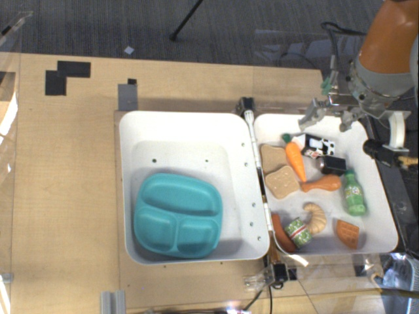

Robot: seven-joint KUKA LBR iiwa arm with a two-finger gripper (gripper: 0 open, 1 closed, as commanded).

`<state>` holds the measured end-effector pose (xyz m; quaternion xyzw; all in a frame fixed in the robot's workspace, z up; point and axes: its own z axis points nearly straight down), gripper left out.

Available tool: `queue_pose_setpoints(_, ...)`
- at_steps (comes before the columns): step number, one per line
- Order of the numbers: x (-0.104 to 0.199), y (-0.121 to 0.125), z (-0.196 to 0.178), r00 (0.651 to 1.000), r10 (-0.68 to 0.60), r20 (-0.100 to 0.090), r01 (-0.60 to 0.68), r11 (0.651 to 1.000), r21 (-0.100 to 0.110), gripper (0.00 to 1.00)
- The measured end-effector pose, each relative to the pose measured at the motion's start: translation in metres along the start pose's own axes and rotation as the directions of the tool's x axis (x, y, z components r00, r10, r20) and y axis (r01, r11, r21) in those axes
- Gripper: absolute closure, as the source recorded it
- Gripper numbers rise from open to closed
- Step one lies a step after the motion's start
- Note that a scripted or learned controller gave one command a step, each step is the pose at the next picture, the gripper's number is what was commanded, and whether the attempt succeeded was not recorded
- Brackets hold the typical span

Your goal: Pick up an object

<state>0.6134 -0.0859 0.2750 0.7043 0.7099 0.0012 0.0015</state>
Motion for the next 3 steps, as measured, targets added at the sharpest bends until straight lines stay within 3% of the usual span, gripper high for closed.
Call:
queue_pose_setpoints(1,-0.025,-0.020,0.166,1.000,0.013,-0.002,-0.013,1.000,0.003,0.00)
queue_pose_setpoints(2,-0.023,-0.016,0.153,1.000,0.005,0.001,-0.005,1.000,-0.005,1.00)
queue_pose_setpoints(3,0.037,-0.031,0.088,0.969,0.248,-0.003,-0.248,0.969,-0.002,1.00)
